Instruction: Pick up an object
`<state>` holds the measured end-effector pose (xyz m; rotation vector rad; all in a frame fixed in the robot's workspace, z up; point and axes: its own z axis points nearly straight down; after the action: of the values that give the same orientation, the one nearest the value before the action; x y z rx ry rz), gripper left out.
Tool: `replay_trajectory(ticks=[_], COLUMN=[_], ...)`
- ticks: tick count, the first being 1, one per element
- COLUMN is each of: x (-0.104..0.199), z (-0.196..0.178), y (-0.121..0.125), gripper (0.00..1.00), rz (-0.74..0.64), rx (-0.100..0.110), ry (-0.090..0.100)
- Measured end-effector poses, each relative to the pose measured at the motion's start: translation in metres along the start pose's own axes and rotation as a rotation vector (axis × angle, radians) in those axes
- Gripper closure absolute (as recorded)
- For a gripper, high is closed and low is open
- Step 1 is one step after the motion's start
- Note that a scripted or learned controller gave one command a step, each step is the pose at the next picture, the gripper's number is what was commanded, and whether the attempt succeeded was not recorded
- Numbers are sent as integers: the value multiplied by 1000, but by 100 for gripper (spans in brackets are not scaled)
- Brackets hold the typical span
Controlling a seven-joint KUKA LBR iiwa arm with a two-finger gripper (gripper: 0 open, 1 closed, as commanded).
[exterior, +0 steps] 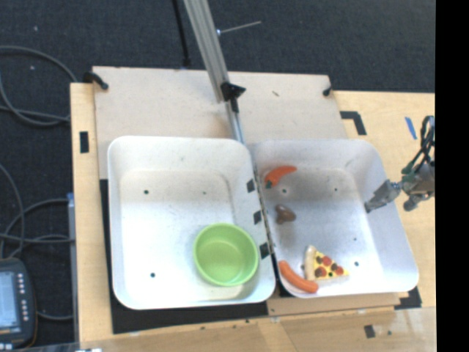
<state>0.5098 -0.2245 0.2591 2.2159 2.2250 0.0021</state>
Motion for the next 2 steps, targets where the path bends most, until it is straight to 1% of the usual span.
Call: replay_trajectory(ticks=[1,2], x=[0,2], z=[0,47], y=[0,8], gripper=[0,0], rz=[0,3], rx=[0,5], ry=[0,-1])
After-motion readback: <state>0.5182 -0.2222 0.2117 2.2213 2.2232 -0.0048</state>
